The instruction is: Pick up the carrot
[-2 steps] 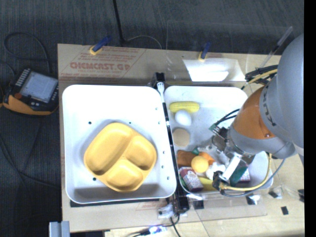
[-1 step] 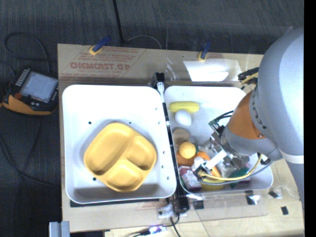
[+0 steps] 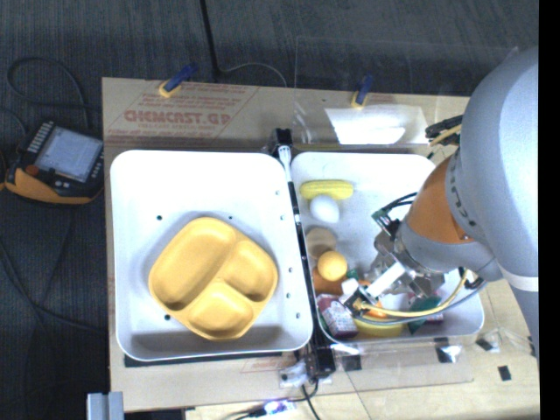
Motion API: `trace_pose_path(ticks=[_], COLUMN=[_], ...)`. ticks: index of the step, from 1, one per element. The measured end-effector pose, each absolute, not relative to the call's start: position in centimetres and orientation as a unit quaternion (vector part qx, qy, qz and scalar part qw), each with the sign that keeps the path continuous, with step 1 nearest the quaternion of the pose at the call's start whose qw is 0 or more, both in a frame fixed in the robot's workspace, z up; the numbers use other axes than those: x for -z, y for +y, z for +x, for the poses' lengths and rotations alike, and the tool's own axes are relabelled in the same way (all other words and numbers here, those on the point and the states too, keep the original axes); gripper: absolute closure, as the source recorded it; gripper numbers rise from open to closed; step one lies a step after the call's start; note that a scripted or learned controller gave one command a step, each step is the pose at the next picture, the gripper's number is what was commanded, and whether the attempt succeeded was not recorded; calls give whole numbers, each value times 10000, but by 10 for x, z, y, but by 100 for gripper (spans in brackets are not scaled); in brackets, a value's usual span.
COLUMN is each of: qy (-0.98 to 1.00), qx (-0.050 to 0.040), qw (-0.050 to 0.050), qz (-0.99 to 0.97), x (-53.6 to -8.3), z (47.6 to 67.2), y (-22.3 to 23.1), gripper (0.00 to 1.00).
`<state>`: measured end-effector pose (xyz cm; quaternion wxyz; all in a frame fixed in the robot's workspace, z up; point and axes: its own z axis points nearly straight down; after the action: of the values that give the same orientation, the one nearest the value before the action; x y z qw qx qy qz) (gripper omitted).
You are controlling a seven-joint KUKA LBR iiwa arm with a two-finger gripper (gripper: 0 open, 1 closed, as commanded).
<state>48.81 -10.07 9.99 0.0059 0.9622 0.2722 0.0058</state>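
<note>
Carrot (image 3: 378, 303) under the jaws (image 3: 366, 296) in right bin (image 3: 350, 169), grip cannot be told

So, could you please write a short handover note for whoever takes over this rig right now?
Gripper: low in the right bin, at its near end over the pile of toy food; open or shut cannot be told.
Carrot: an orange piece lies just under the gripper and may be it, but it is too hidden to be sure.
Left bin: holds the yellow divided plate.
Done: arm is down at the pile. Left: confirm a grasp and lift the carrot.
</note>
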Motion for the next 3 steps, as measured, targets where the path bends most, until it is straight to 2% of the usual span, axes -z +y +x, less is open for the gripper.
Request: trace_pose_path(ticks=[1,2,3], qy=[2722,1454,1012], qx=[-56,10,-97], qw=[59,8,49], qz=[9622,9894,9948], x=[-100,-88,-90], z=[488,546,490], y=[-101,-101,-98], gripper=[0,0,0])
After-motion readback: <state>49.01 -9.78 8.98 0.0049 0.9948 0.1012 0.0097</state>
